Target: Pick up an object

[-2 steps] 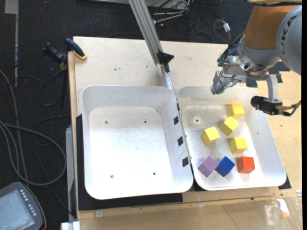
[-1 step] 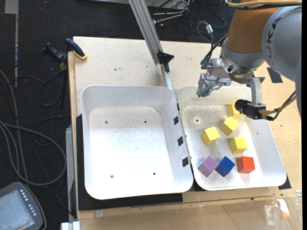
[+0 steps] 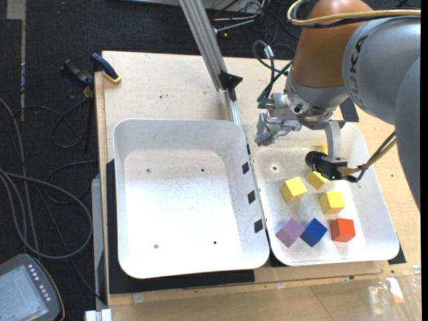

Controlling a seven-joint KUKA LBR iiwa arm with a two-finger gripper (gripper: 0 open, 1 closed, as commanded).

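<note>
Lettering is seen in black on the grey casing of the arm [image 3: 374, 52], partly cut off and not readable in full. Two shallow white bins are carried side by side on the bench [image 3: 167, 79]: the left bin [image 3: 134, 146] and the right bin [image 3: 374, 239]. Six small blocks are counted in the right bin, all in its half nearer the front edge. Three are yellow: one yellow cube [image 3: 293, 188] near the middle of the bin, a second yellow cube [image 3: 332, 201] beside it toward the right edge, and a third yellow block [image 3: 317, 179] lying just behind these, next to a black fitting [image 3: 319, 161] with a cable. One purple cube [image 3: 290, 233], one blue cube [image 3: 313, 232] and one orange-red cube [image 3: 342, 229] are set in a row near the front edge, the purple and blue touching. The gripper [image 3: 267, 134] is shown above the rear left corner of the right bin, well apart from the blocks; whether its fingers are open or closed cannot be told. Blue-and-yellow clamps [image 3: 93, 72] are seen at the bench's rear left corner.
</note>
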